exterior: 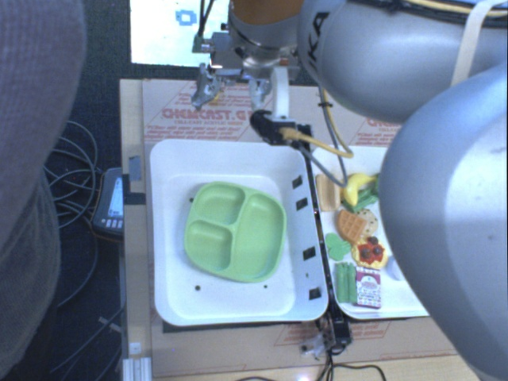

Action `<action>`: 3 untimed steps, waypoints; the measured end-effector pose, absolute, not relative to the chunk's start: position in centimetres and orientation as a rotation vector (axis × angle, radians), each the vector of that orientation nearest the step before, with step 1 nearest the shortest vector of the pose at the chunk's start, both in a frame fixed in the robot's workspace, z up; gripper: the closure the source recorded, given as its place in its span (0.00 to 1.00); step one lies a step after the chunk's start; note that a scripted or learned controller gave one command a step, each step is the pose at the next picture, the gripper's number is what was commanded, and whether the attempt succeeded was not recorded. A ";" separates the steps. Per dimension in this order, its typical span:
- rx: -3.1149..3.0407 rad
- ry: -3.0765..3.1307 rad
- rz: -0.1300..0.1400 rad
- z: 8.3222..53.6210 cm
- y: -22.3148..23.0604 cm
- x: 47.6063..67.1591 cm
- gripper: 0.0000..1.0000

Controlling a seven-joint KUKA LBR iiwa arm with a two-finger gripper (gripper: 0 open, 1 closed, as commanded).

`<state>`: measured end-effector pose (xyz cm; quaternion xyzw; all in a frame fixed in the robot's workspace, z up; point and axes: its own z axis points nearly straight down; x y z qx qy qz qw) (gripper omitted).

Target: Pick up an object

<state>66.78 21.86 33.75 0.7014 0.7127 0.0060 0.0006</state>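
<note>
My gripper (232,94) hangs above the far edge of the left bin (171,173), over the cardboard. Its two fingers stand apart with nothing between them. A green divided tray (236,231) lies in the middle of the left bin. In the right bin (397,304) lie several toy foods: a yellow banana (359,185), a waffle-like piece (355,225), a red berry piece (371,252), green beans (345,282) and a small red and white carton (368,286). The arm hides much of the right bin.
The big grey arm (413,94) fills the upper right and right side. A black clip with a yellow cable (290,133) hangs near the left bin's far right corner. A dark device (111,205) and cables lie left of the bench.
</note>
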 end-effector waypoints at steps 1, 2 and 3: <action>2.214 2.227 0.006 34.4 23.6 66.9 0.00; 2.208 2.224 0.026 47.9 23.5 66.8 0.00; 2.211 2.225 0.014 54.0 23.4 66.8 0.00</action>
